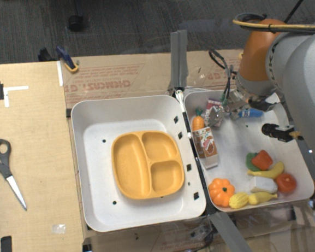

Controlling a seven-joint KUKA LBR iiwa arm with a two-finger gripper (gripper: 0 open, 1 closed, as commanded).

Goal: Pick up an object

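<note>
Pumpkin [221, 191]: small, orange, at 6 o'clock in the right bin [233, 143], near its front left corner.
Yellow corn [239, 200]: just beside the pumpkin, at its 4 o'clock.
Banana [262, 197]: yellow, along the front wall, next to the corn.
Tomato [286, 183]: red, round, at 5 o'clock in the right bin.
White piece [263, 184]: between banana and tomato.
Pepper [259, 161]: red and green, at 3 o'clock in the right bin, with a yellow curved piece [269, 170] touching its lower side.
Box [206, 144]: brown and red carton, lying flat by the left wall of the right bin.
Carrot [199, 121]: orange, at the box's 12 o'clock.
Claw [217, 113]: low in the right bin at 11 o'clock, next to the carrot; cannot tell if spread or pressed together.
Arm [283, 57]: grey with orange band, coming in from 2 o'clock.
Left bin [89, 156]: white, with a yellow plate [147, 163] of three parts in the middle.
Counter [29, 161]: tan wood, with scissors [7, 171] at 9 o'clock.
</note>
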